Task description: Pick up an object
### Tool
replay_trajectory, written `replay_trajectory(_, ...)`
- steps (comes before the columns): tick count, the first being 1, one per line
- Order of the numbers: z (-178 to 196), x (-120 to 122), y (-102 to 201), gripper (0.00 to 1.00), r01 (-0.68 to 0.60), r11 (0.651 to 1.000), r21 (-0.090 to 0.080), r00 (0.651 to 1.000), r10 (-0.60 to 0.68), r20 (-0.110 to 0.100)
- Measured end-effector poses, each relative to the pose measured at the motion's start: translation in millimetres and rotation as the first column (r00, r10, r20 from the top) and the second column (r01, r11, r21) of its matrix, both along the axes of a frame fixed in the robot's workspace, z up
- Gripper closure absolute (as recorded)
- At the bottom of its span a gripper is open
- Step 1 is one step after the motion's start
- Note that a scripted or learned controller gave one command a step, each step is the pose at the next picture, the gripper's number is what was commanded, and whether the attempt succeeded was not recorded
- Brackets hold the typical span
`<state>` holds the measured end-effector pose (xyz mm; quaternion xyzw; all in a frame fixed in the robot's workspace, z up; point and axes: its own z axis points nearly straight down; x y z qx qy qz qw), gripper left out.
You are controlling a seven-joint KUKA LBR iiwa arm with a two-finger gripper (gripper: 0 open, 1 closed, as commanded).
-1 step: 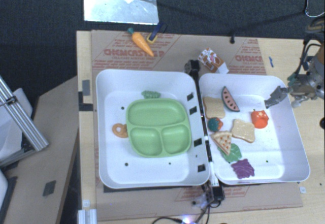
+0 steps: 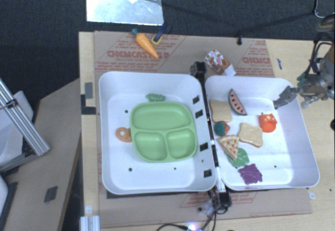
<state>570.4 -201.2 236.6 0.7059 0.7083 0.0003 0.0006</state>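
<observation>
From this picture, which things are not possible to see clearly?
- Gripper, camera view: small and dim at the right bin's far edge; whether its fingers are open or shut is unclear.
- Arm: cut off by the picture's right edge.
- Green item behind the green plate: too small to identify.
- Small packet beyond the bins: print unreadable.

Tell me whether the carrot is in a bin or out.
Out. The carrot lies on the brown board behind the left bin, beyond its far rim, apart from the green plate inside.
</observation>
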Motion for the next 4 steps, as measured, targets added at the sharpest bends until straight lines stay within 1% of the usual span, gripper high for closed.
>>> replay_trajectory(1, -58.3, -4.7, 8.0, 0.0, 0.001, 1.0, 0.002, 1.0, -0.001, -0.004)
replay_trajectory(3, -150.0, 3.1, 10.7, 0.0, 0.003, 1.0, -0.003, 1.0, -0.003, 0.004)
replay_trajectory(4, -136.5, 5.2, 11.4, 1.0, 0.002, 1.0, -0.001, 1.0, -0.002, 0.01)
